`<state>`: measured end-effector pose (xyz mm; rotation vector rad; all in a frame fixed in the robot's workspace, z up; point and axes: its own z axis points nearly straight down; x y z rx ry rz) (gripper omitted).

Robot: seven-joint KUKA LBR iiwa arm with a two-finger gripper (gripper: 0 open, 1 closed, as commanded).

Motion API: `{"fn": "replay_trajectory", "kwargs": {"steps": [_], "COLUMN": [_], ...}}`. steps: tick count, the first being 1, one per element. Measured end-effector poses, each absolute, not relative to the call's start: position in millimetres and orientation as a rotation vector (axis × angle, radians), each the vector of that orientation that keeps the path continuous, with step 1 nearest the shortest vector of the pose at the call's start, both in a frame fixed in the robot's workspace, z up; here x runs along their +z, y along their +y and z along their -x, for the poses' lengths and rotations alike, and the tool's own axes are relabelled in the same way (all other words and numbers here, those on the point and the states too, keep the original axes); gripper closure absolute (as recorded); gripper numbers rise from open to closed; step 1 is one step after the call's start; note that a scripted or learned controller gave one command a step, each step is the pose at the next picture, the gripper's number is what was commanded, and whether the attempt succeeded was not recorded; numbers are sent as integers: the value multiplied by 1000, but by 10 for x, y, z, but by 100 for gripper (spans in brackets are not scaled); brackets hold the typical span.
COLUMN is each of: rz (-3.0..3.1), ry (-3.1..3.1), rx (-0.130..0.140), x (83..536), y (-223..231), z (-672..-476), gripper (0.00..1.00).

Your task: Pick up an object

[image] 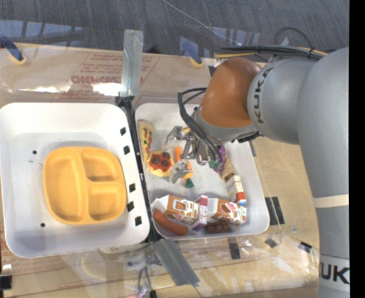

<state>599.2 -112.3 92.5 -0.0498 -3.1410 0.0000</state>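
Camera view has my pincer [192,151] low in the right bin [255,185], spread open over the toy pizza slice [156,157] at its nine o'clock, nothing grasped yet.

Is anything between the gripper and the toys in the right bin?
Nothing visible. The gripper is down in the right bin, directly over the pizza slice and small toys. The arm hides part of the bin's top corner.
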Motion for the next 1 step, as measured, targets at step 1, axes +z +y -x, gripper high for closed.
{"fn": "replay_trajectory", "kwargs": {"steps": [1], "rz": [37], "ry": [-3153], "rx": [1], "x": [1086], "y": [-1101], "z": [-6041], "gripper": [100]}}
